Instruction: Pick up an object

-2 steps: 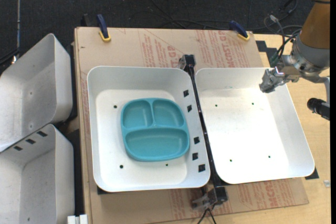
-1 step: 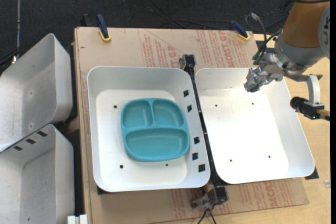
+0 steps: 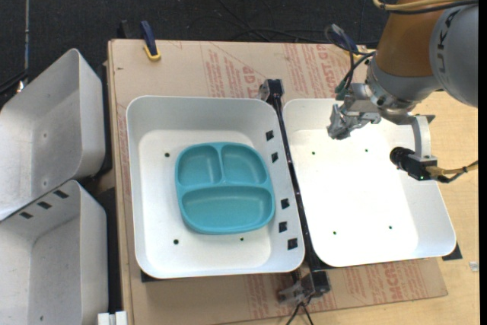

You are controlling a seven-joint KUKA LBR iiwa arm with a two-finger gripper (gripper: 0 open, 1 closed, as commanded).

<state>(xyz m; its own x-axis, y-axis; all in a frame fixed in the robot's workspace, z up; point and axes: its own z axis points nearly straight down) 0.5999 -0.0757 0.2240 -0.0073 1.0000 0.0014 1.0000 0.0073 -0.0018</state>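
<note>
A light-blue plastic plate with three compartments (image 3: 225, 188) is seen lying flat in the left shallow white bin (image 3: 144, 133), near its middle. The grey two-finger gripper (image 3: 340, 127) is poised over the upper part of the right white bin (image 3: 426, 232), well apart from the plate. Whether its jaws are open or closed cannot be told.

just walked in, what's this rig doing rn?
A KUKA arm is on a pick-up run. Its gripper hangs over the right bin, near the back left corner, with nothing visibly held. The one object, a teal divided plate, lies flat in the left bin, apart from the gripper.
</note>
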